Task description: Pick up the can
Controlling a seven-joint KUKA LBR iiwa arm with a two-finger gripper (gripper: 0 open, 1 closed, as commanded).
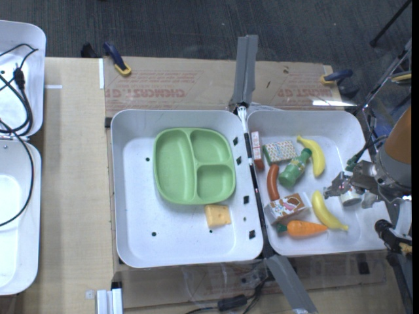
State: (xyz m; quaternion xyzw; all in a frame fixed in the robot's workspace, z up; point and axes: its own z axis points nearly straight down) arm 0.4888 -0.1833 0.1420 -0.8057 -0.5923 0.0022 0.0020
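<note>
My gripper (347, 188) hangs low over the right side of the right bin (353, 120), reaching in from the right edge. A small silvery round object (351, 199), possibly the can, lies right under the gripper's tip, partly hidden by it. I cannot make out whether the gripper touches it. A yellow banana (327, 211) lies just to the left of the gripper.
The right bin also holds a second banana (315, 154), a green bottle (294, 167), a patterned box (280, 151), a sausage (273, 183), a snack carton (287, 207) and a carrot (305, 228). The left bin (131, 195) has a green divided plate (194, 165) and a yellow block (218, 215).
</note>
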